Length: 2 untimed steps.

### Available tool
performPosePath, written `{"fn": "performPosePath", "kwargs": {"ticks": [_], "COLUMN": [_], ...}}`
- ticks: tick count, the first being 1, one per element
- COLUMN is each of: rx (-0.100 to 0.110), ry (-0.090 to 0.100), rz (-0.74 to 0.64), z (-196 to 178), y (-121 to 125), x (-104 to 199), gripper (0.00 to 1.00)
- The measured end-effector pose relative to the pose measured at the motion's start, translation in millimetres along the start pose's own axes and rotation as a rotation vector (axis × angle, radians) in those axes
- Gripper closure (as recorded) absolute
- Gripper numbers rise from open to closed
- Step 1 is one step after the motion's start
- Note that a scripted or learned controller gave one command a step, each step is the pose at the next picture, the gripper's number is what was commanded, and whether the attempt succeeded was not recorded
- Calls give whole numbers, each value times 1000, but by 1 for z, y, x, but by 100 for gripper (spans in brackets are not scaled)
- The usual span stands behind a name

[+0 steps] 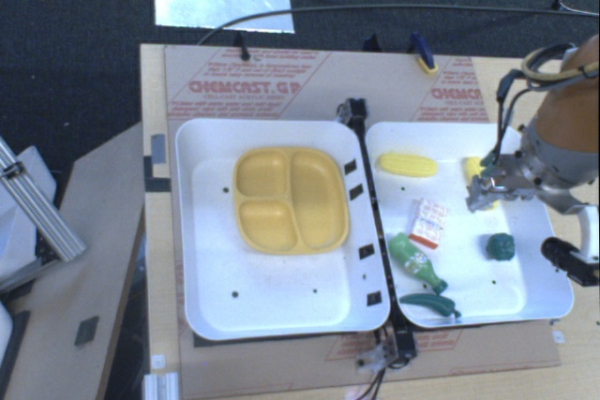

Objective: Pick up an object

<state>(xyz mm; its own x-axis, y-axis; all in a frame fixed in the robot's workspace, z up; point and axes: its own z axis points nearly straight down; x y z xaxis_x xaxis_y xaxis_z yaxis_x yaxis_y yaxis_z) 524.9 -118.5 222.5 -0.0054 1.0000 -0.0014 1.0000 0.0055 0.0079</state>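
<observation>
The right bin (539,300) holds several small objects. A yellow corn cob (408,166) lies at the back. A white and red packet (429,223) sits in the middle, and a green bottle (417,262) lies in front of it. A dark green curved piece (431,304) rests at the front edge, and a teal lump (500,246) sits to the right. My gripper (485,194) hangs low over the back right of this bin, beside a small yellow object (472,169) that it partly hides. The teal lump lies just in front of the gripper.
The left bin (206,295) holds a yellow divided plate (289,200). A black divider with clips (367,211) runs between the bins. The grey arm with its orange band (562,122) reaches in from the right, trailing cables. A black part (570,259) sticks out at the right bin's edge.
</observation>
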Motion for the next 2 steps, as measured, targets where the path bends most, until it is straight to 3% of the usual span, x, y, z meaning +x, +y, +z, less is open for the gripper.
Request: {"fn": "performPosePath", "kwargs": {"ticks": [1,2], "rx": [0,5], "ry": [0,3], "rz": [-1,-5], "z": [-54,-52], "y": [2,10], "x": [0,53], "gripper": [100,100]}}
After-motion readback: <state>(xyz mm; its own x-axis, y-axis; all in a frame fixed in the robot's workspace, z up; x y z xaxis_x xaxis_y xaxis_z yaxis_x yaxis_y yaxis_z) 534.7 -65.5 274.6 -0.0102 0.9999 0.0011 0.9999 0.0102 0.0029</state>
